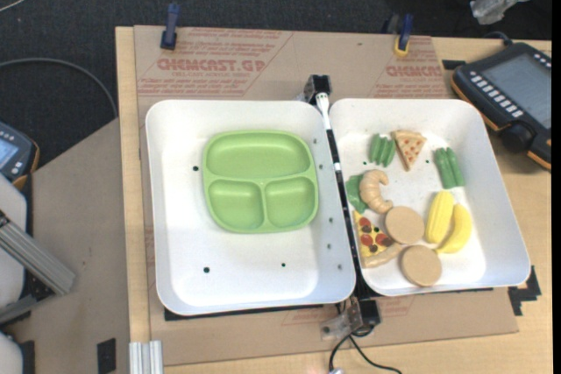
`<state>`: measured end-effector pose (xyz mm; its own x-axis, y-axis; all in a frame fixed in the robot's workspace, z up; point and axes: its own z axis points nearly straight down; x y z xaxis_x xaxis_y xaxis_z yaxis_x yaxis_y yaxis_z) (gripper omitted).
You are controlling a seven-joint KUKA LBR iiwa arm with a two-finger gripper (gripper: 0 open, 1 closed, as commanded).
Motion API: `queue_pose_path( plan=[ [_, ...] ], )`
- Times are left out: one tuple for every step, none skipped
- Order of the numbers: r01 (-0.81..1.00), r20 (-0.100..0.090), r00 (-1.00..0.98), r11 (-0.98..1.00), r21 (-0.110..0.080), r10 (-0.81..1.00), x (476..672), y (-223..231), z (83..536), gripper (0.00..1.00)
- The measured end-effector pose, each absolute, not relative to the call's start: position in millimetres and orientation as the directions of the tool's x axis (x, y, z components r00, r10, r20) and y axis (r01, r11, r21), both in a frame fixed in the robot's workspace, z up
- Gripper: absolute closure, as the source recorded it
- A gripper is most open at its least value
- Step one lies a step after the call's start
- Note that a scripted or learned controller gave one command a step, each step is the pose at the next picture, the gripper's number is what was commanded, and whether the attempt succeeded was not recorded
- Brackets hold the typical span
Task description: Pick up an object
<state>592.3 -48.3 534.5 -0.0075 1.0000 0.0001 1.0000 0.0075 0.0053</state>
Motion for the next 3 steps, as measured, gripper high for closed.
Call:
queue_pose_path(
  plan=[
    [1.000,0.003,-0.004,0.004,-0.002,1.000,478.1,-23,536,1.00],
    [1.000,0.000,-0.004,0.004,0.005,1.000,551.2,12,534,1.00],
    [1.000,0.004,-0.017,0.017,0.001,1.000,554.3,174,521,1.00]
  ],
)
